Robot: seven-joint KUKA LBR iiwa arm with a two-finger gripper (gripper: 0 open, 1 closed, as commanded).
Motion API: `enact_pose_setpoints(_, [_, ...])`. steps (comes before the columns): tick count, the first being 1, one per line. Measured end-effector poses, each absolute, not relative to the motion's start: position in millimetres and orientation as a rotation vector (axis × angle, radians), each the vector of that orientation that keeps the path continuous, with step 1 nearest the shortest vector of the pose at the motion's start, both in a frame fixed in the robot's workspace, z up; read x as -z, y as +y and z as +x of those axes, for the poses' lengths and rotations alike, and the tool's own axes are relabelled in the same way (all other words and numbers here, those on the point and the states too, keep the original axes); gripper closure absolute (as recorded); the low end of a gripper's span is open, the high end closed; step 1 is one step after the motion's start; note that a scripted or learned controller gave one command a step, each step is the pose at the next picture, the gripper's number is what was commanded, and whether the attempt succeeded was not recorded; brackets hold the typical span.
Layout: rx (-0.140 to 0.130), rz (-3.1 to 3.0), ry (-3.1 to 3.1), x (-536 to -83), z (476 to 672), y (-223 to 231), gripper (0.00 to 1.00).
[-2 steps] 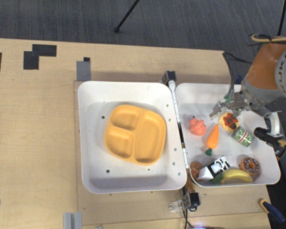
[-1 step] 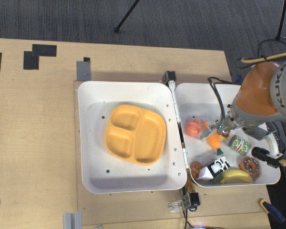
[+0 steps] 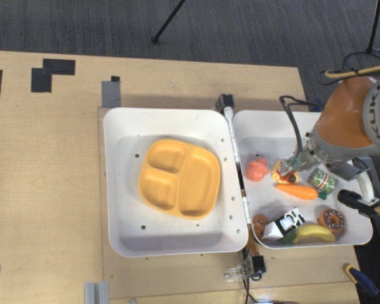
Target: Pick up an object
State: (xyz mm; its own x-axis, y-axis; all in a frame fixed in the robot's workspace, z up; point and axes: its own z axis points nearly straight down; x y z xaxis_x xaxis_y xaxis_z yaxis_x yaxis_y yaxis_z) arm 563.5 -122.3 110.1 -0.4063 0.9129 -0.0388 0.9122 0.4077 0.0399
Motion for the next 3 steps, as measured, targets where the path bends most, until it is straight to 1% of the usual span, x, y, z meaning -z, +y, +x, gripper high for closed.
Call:
enact_pose_setpoints(1, [-0.015,1.684,2.595,-107,561.2,-122,0.0])
enact_pose_setpoints(2, [-0.011,1.639,2.642,-92,534.4,-106,0.0])
enact_pose_setpoints(3, [-0.016,1.723,2.586,-92,509.5,-93,0.0])
